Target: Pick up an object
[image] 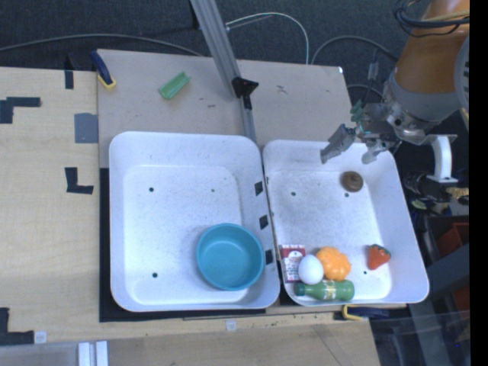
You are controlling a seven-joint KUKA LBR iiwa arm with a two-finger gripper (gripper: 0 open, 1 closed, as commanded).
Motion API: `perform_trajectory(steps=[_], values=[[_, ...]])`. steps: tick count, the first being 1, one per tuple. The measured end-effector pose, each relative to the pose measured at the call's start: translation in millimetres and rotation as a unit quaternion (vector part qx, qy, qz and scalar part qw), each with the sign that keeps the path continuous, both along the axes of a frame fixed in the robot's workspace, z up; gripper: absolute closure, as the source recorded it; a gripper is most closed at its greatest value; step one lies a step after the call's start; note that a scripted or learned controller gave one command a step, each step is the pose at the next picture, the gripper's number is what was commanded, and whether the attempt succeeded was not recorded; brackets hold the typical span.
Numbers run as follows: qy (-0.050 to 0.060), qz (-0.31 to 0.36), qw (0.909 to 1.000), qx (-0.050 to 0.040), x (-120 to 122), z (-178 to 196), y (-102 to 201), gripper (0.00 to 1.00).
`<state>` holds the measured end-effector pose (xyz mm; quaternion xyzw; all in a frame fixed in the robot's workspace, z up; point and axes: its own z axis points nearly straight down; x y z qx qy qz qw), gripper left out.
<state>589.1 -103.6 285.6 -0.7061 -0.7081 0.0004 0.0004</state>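
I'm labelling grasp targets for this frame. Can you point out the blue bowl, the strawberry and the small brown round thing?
blue bowl [229,256]: camera view, on its inner floor, left bin.
strawberry [377,257]: camera view, on its red body, right bin.
small brown round thing [351,180]: camera view, on its top face, right bin.

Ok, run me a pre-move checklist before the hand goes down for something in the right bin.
1. Hand open, nothing between its fingers: ok.
2. Hand above the right bin, near its far edge: ok.
3. Brown round piece lies alone, closest to the hand: ok.
4. Strawberry apart from the others: ok.
5. Egg, orange fruit, green bottle and small carton crowd together: not ok.
6. Grip depth needed: cannot tell.
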Motion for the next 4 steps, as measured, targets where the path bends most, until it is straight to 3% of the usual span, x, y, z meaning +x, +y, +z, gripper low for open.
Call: perform_trajectory(steps=[1,2,4], values=[[0.0,0.0,1.0,0.0001,0,0,0,0.0],[0.003,-0.001,1.0,0.0,-8,-60,5,0.0],[0.003,-0.001,1.0,-0.0002,1,-177,7,0.0]])
